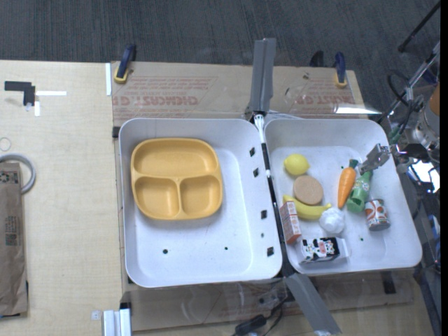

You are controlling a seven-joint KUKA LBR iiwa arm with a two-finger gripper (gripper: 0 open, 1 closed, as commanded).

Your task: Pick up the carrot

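The carrot [346, 185], orange with a green top, lies nearly upright in the right bin [399, 257], right of the middle. A green bottle [359, 193] rests against its right side. My gripper [373, 159] hangs just above and to the right of the carrot's green top, over the bottle's upper end. It reaches in from the right edge, and nothing is seen held in it.
Left of the carrot sit a lemon [296, 164], a brown disc [307, 189], a banana [313, 209] and a white lump [332, 220]. A can [376, 214] lies to the right. Two small cartons [290, 219] [324, 249] lie in front. The left bin holds a yellow divided plate [177, 178].
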